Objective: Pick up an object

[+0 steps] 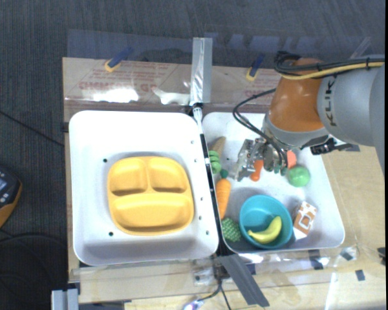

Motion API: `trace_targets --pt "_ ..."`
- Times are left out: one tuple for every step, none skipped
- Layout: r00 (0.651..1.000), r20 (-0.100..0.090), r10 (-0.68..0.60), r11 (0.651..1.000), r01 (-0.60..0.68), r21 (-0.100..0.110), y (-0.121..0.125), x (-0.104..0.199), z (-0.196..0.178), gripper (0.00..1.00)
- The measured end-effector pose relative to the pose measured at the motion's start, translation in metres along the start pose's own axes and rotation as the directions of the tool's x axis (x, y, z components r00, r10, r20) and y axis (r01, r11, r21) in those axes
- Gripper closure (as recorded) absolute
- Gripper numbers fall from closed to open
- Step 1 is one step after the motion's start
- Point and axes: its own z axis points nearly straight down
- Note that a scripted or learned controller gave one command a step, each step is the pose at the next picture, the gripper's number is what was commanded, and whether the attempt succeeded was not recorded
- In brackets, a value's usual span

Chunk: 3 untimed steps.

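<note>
The table (84, 82) is covered with brown cardboard and carries two shallow white bins side by side. The left bin (84, 141) holds a yellow tray (150, 194) with three compartments, which lies flat in the middle of it. The right bin (326, 205) holds several small things.

The arm (349, 102) comes in from the right, grey with an orange band (297, 108) above the wrist, and it reaches down into the far part of the right bin. The claw (253, 163) is low over the floor of this bin, near the far left corner. I cannot tell if it is open or closed, and I cannot see anything between its parts.

In the near part of the right bin stands a blue bowl (262, 215), and a banana (266, 231) lies inside it. A carrot (223, 196) lies along the left wall of the bin, just left of the bowl. A green ball (299, 175) rests to the right of the claw, close to it. A small white and orange box (304, 217) lies just right of the bowl. A green bumpy thing (230, 229) lies at the near end of the carrot, touching the bowl. A small red-orange piece (258, 167) is just beside the claw; I cannot tell whether they touch.
</note>
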Motion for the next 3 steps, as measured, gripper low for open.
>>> trace_targets --pt "0.998 -0.015 0.053 0.999 -0.053 -0.004 0.023 -0.053 -0.083 1.00" --pt "0.943 -0.015 0.332 0.943 -0.332 0.003 -0.011 -0.062 -0.169 1.00" --pt "0.943 -0.015 0.332 0.943 -0.332 0.005 -0.011 -0.062 -0.169 0.00"
